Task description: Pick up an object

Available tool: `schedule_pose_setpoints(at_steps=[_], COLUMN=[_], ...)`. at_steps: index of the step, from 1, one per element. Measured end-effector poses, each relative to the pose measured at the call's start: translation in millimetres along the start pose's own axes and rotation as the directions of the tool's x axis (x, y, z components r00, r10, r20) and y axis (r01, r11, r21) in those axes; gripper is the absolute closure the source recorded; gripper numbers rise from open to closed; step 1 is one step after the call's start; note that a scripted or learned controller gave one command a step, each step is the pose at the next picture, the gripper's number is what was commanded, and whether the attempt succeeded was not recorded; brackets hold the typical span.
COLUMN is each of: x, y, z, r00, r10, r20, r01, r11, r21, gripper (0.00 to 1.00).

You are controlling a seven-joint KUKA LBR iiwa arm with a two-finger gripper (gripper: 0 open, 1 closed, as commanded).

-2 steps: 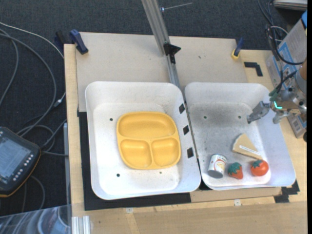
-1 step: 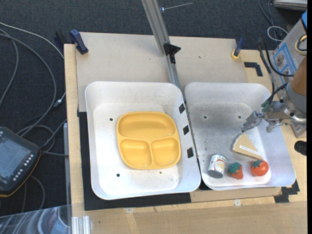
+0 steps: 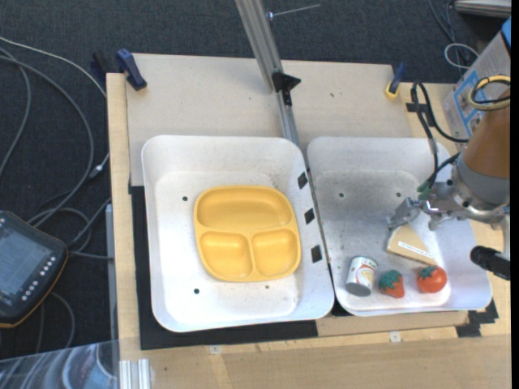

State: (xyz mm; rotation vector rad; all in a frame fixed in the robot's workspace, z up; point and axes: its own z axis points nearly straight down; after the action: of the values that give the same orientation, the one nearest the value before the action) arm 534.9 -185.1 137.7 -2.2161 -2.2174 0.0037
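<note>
1. Far left of the frame: a dark handheld pendant point(image 3: 24, 278) is seen lying on the floor among loose cables, well apart from the bench.
2. Left of centre: the left bin point(image 3: 162, 217) is occupied by a yellow divided plate point(image 3: 247, 233), set flat near its middle.
3. Centre: a metal pole point(image 3: 263, 47) is seen running from the top edge down to the seam between the two bins.
4. Right of centre, low in the right bin point(image 3: 357, 177): a small tin can point(image 3: 361, 275) is noted on its side, with a toy strawberry point(image 3: 392, 283) just beside it and a toy tomato point(image 3: 432, 279) further right, all in a row along the lower wall.
5. Just above that row: a pale cheese wedge point(image 3: 412, 246) is seen lying flat, its long axis slanting from upper left to lower right.
6. Right edge: the gripper point(image 3: 415, 211) is held low over the right bin; whether its fingers are spread or pressed together cannot be told (they blur into the bin floor).
7. Governing relation: the cheese wedge lies directly below the gripper in the frame, closest of all the objects, so it is judged the likeliest target; nothing is seen between the fingers.
</note>
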Motion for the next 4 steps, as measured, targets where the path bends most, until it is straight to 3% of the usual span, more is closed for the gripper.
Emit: schedule_pose_setpoints(at_steps=[1,2,4], x=[1,1,8], y=[-1,1,-6], z=[48,34,-78], r00=[1.000,1.000,1.000], r10=[0.001,0.000,-0.001], r20=[0.000,0.001,0.005], r01=[-0.001,0.000,0.001], r11=[1.000,1.000,1.000], r21=[0.000,-0.007,-0.014], gripper=[0.00,1.00,1.00])
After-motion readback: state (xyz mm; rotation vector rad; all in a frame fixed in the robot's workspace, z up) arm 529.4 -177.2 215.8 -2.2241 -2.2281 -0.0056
